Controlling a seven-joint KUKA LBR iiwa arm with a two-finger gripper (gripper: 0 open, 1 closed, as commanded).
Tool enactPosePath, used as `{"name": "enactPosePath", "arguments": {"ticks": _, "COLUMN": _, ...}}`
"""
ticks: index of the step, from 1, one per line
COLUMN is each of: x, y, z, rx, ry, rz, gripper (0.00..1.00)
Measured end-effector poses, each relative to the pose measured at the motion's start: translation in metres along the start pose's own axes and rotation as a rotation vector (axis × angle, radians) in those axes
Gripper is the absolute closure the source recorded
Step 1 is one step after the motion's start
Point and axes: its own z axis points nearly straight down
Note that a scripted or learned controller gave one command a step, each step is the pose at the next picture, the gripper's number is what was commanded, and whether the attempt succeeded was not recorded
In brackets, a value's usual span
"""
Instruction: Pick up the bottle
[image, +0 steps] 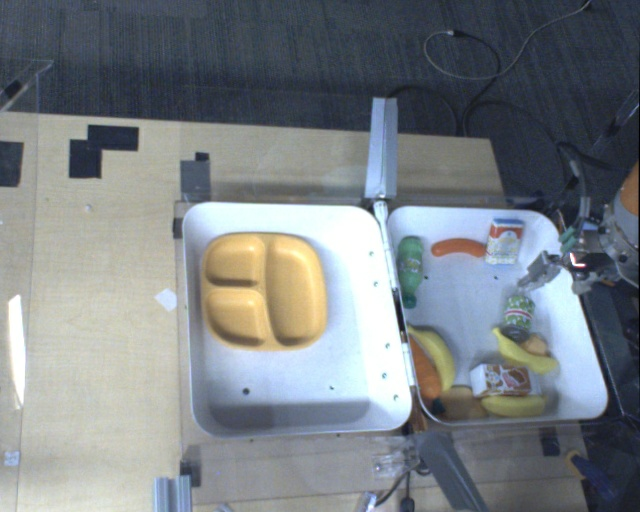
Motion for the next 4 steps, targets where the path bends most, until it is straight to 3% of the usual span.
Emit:
{"name": "enactPosePath", "arguments": {"ticks": 1, "x": 0.018, "y": 0.031, "z": 0.133, "rx": 0.002, "ry": 0.000, "rz": 0.165, "gripper": 0.00}}
{"name": "enactPosePath", "arguments": {"ticks": 2, "x": 0.057, "y": 0.029, "z": 0.141, "rx": -0.007, "ry": 0.000, "rz": 0.357, "gripper": 0.00}}
{"name": "enactPosePath", "arguments": {"ticks": 3, "x": 0.059, "y": 0.031, "z": 0.130, "rx": -0.011, "ry": 0.003, "rz": 0.353, "gripper": 1.00}}
{"name": "enactPosePath", "arguments": {"ticks": 4, "x": 0.051, "y": 0.052, "z": 0.109, "rx": 0.001, "ry": 0.000, "rz": 0.799, "gripper": 1.00}}
